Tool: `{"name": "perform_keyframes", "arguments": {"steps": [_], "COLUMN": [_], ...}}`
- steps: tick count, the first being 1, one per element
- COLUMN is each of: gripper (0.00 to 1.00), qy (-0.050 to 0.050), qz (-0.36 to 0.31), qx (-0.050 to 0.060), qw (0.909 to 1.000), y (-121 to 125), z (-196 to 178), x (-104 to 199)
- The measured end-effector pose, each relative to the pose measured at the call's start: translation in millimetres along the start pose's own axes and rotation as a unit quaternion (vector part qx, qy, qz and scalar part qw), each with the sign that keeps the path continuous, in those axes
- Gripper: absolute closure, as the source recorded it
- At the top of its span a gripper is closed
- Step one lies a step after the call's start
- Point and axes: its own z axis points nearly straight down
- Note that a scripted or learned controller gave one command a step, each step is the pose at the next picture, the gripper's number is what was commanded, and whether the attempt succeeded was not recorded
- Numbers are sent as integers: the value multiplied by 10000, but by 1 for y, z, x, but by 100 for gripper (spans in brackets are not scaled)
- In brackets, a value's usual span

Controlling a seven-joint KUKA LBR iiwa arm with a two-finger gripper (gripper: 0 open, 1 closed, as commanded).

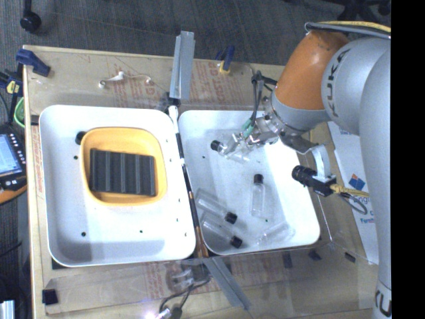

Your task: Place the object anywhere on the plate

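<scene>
A yellow plate (123,141) with a dark ridged insert (123,173) lies in the left bin (60,231). My gripper (247,138) hangs over the upper part of the right bin (302,205), below the orange band of the arm (312,58). A clear vial with a black cap (226,147) lies slanted right at the gripper's tip, cap pointing left. Whether it is gripped or only touched cannot be made out. The gripper is well to the right of the plate, across the wall between the bins.
Several more clear vials with black caps lie in the right bin: one (257,195) mid-bin, two (214,208) (220,232) at the lower left, one (275,231) at the lower right. A metal bar (180,65) stands behind the bins.
</scene>
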Motion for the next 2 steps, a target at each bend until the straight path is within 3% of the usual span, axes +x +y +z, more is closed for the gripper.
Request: {"name": "perform_keyframes", "arguments": {"steps": [1, 2], "gripper": [100, 100], "qy": [0, 9], "qz": [-744, -1141], "qx": [-8, 8], "qw": [9972, 9935], "y": [59, 85], "z": [-26, -12], "x": [49, 141]}}
